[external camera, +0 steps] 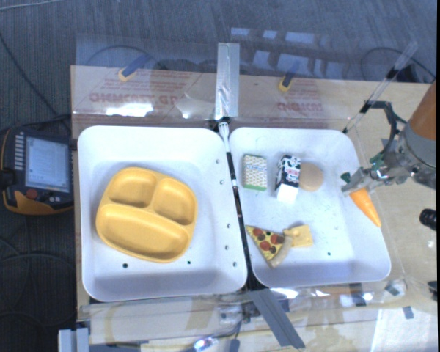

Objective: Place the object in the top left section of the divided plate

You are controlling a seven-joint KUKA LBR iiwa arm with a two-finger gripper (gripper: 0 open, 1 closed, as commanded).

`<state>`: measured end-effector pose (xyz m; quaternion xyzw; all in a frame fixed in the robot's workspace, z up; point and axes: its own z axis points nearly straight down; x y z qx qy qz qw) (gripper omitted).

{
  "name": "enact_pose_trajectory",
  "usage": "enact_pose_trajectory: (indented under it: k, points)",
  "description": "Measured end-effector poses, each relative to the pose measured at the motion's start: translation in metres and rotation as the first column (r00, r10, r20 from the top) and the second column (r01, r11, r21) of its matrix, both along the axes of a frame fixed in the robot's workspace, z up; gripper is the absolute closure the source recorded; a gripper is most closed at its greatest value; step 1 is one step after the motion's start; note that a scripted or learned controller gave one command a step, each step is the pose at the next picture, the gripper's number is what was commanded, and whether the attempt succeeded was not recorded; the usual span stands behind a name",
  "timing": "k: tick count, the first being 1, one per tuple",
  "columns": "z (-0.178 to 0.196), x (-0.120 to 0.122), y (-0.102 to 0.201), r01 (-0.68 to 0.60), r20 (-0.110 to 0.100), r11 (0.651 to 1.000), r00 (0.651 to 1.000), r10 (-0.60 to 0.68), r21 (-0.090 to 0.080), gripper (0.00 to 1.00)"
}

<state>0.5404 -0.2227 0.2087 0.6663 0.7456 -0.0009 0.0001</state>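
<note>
**Carrot at the right bin's rim, beside the gripper**

Nearest, a toy pizza slice [267,243] lies in the right bin [330,270]. The yellow divided plate [147,213] sits in the left bin [95,270]. An orange carrot [366,204], tapered, rests at the right rim, beneath the gripper [367,174]. Whether the jaws clasp it, I cannot tell. Farther, a milk carton [288,176] stands.

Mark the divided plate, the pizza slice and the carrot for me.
divided plate [143,233]: camera view, large lower section.
pizza slice [267,242]: camera view, its topped middle.
carrot [367,205]: camera view, mid-body.
</note>
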Motion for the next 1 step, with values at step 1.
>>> enact_pose_trajectory:
  k: [1]
  points:
    - [0.0001,0.0,0.0,0.0,0.0,1.0,1.0,0.0,0.0,0.0]
